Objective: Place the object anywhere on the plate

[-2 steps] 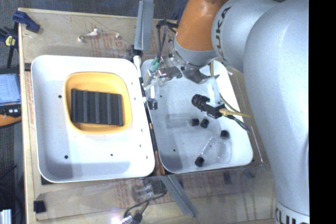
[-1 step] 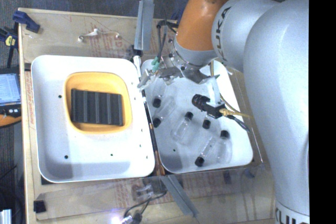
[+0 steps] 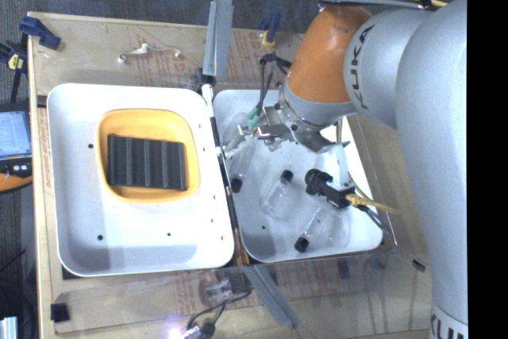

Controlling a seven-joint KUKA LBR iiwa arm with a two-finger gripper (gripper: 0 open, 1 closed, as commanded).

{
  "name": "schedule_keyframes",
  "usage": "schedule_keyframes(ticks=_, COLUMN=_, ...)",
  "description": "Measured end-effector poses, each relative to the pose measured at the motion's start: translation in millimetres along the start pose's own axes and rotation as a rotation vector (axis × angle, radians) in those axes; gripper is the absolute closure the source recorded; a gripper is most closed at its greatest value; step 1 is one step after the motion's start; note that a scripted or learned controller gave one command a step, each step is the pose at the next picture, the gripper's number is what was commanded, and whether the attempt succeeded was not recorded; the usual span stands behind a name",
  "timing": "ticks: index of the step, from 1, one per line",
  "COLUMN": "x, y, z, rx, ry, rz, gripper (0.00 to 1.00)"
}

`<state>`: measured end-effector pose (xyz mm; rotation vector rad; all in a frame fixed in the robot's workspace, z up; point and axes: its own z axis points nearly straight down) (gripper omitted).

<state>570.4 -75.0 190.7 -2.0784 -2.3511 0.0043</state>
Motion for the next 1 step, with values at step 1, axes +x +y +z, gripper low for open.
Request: schedule_keyframes(ticks=1, x=62.3, y=4.5, z=0.7, rx=0.003, ry=0.000, rz=0.023, gripper=0.00)
